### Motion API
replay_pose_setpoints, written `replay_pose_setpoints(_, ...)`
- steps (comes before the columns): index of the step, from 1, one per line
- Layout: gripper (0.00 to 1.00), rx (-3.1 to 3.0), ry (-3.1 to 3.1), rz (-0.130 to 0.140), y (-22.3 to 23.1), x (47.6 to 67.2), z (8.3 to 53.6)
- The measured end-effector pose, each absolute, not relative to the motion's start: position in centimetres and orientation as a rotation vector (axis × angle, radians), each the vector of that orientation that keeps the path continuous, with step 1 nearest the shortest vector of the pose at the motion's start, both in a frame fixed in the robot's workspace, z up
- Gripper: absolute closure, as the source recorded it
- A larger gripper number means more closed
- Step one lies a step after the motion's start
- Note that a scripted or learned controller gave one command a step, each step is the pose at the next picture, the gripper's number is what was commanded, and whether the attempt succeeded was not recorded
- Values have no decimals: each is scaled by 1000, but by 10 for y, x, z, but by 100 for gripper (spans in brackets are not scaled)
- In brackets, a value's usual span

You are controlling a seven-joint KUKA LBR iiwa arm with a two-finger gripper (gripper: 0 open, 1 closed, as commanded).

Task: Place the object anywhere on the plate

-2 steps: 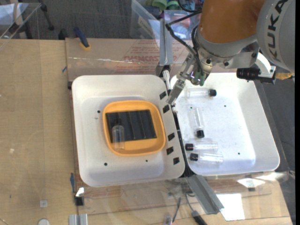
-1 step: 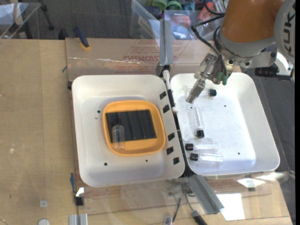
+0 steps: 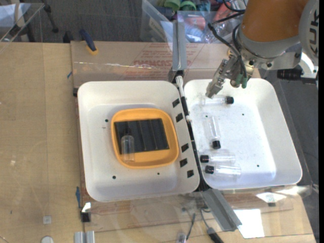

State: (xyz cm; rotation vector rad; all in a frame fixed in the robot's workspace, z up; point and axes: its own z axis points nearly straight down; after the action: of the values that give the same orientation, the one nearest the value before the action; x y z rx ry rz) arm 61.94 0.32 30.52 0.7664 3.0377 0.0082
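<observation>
1. Two shallow white bins sit side by side on the wooden bench: the left bin (image 3: 96, 181) and the right bin (image 3: 283, 161), with their inner edges meeting along a dark strip in the middle.
2. An orange plate (image 3: 147, 160) with a dark ribbed centre lies in the left bin, roughly in the middle of it.
3. One clear tube (image 3: 126, 147) already rests on the plate, at its left side, lying partly on the dark centre and partly on the orange rim.
4. The right bin holds several clear tubes with black caps. One tube (image 3: 213, 130) lies near the middle of the bin, its black cap toward the near edge.
5. Two more tubes (image 3: 221, 165) lie close together near the bin's near-left corner, their black caps pointing toward the divider.
6. Another tube (image 3: 218, 100) lies near the far edge of the right bin, its black cap at its right end.
7. The gripper (image 3: 211, 92) hangs over the far-left part of the right bin, tilted, with its tip just beside that far tube. Whether its tip is apart or together cannot be told from this view.
8. No tube is seen clamped in the gripper.
9. A clear box of coloured items (image 3: 192, 4) stands behind the bins.
</observation>
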Motion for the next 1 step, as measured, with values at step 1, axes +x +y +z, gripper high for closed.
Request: replay_pose_setpoints(1,100,391,3107,3,-37,660,365)
